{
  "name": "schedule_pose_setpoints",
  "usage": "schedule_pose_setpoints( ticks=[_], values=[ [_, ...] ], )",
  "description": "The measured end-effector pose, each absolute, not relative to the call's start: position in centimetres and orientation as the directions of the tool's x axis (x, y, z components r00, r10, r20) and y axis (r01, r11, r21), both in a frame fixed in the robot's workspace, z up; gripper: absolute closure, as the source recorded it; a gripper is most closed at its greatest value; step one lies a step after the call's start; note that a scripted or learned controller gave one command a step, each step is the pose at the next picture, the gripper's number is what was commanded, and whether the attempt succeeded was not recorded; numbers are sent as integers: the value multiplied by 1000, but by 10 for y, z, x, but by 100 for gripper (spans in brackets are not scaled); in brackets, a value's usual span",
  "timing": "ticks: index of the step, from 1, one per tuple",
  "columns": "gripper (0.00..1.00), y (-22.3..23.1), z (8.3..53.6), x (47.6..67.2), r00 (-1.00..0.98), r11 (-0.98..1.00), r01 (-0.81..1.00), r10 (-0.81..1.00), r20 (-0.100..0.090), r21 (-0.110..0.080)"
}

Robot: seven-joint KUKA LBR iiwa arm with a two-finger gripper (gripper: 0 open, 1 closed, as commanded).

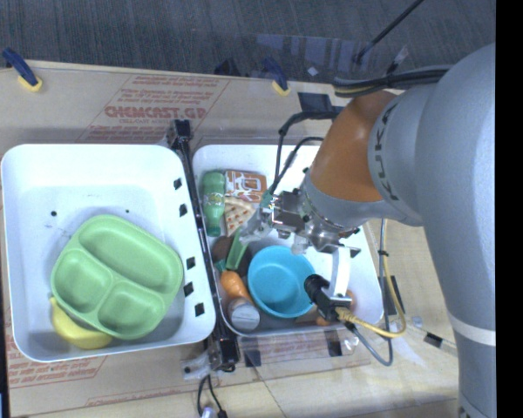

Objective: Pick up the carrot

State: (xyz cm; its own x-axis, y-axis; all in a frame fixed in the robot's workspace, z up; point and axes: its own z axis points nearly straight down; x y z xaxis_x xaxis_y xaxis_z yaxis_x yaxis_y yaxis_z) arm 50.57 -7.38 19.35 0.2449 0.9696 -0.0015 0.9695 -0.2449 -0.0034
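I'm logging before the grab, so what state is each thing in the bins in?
carrot, lying free in the right bin, beside the blue bowl
blue bowl, upright, open side up
green bottle, lying on its side
green plate, right side up, tilted over a yellow thing
gripper, over the right bin, not on the carrot

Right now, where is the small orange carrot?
The small orange carrot lies in the camera view's right-hand white bin, just left of the round blue bowl, near the bin's lower left corner.
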Motion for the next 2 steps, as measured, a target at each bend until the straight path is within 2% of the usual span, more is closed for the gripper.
schedule_pose_setpoints(
  ticks=[1,2],
  values=[
    [0,-96,114,474,322,-322,947,947,-2,-15],
    [100,-95,125,476,310,-310,950,951,0,-17]
  ],
)
